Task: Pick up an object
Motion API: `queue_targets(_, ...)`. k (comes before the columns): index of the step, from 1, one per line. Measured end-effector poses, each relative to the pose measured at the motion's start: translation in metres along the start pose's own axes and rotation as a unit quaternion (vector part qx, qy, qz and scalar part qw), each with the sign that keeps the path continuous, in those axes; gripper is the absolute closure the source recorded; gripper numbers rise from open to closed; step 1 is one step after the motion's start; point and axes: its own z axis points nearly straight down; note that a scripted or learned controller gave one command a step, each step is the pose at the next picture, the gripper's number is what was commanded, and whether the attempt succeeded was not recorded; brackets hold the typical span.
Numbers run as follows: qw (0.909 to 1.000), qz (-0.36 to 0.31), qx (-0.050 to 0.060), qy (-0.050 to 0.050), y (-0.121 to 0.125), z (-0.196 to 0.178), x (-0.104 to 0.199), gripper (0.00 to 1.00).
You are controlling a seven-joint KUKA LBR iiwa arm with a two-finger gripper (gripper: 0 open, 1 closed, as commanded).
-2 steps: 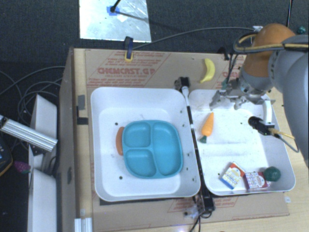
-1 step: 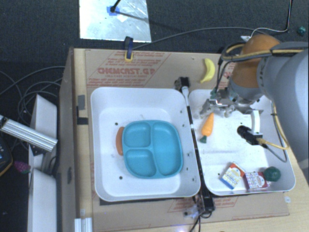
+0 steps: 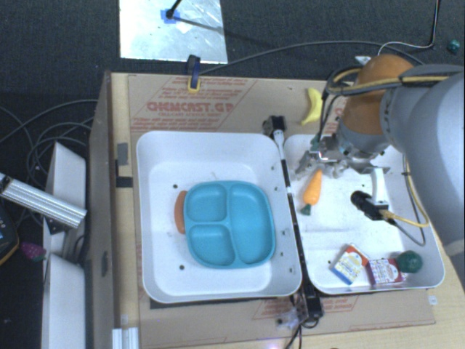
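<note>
Fingers (image 3: 317, 162) state unclear, above carrot (image 3: 312, 188); carrot long axis near-vertical, green tip pointing down-left.

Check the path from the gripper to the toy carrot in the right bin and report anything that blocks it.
Nothing visible blocks it. The gripper hangs in the right bin, just above the carrot, with bare bin floor around the carrot. The packets and green ball lie at the bin's near edge, well clear.
</note>
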Motion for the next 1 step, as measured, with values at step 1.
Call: queue_targets(1, 1.0000, -0.001, -0.002, 0.000, 0.0010, -0.0110, -0.0002, 1.00)
